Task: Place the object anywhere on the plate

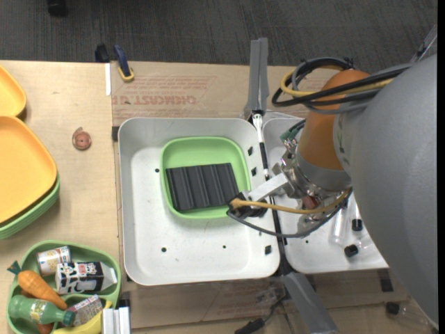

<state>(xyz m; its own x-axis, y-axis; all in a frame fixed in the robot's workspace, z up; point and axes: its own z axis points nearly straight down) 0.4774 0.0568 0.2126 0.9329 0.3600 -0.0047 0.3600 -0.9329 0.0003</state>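
From the overhead camera, the left bin (139, 249) holds a green plate (206, 145), and a black ribbed slab (200, 186) lies flat inside it. The slab fills much of the plate's floor, and its lower right corner sits close to the rim. I take this slab to be the task's object, so the placing looks as good as done. The grey arm (396, 172) reaches in from the right, with its orange band (327, 127) above the wall between the two bins. The gripper (309, 199) hangs below that band, over the left edge of the right bin (313, 259) and just beside the plate's right rim. What seems left is getting away cleanly. I would want the wrist to rise straight up before it swings anywhere, because a sideways move this low could catch the rim and tip the plate or shove the slab off. As for the gripper, the wrist hides its working end from up here. I cannot tell how wide it stands, and I see nothing held in it and nothing it touches. A couple of small dark bits (352, 250) lie in the right bin, too small to make out.
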